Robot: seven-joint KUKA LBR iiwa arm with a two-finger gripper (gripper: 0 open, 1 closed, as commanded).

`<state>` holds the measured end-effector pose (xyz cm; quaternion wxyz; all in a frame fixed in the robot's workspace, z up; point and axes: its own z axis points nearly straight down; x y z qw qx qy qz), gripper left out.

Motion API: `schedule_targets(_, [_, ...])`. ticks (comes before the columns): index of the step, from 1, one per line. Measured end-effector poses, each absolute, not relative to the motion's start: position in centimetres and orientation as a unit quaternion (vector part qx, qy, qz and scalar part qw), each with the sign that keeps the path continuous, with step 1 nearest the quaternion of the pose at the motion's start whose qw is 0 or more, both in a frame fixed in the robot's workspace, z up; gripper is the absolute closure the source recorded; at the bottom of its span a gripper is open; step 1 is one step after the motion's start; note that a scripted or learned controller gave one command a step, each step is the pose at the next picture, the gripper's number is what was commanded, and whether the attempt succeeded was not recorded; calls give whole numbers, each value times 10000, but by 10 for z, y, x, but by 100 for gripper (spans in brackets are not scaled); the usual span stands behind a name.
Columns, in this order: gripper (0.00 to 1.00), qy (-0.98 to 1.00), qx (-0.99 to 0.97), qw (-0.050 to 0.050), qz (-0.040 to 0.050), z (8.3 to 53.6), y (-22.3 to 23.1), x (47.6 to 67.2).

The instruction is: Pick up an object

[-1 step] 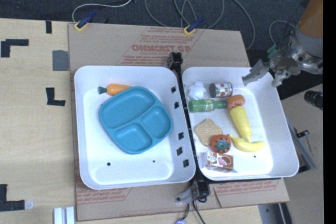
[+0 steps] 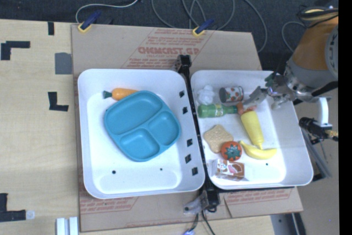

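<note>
Over at the right bin, the arm leans in, its gripper hanging just above the yellow bottle; whether it's open, I can't tell.

Two shallow white plastic bins sit side by side: the left bin and the right bin. In the left one I count one blue three-compartment plastic tray and one orange toy carrot. In the right one I count one green bottle, one small can, one yellow squeeze bottle, one yellow banana, one tan bread slice, one red tomato-like toy, one small printed packet and one clear item I cannot identify.
</note>
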<state>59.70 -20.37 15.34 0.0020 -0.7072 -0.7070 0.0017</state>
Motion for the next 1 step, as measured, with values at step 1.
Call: schedule_targets(1, [0,-7073,-7069,-8,-3,87,-166,561])
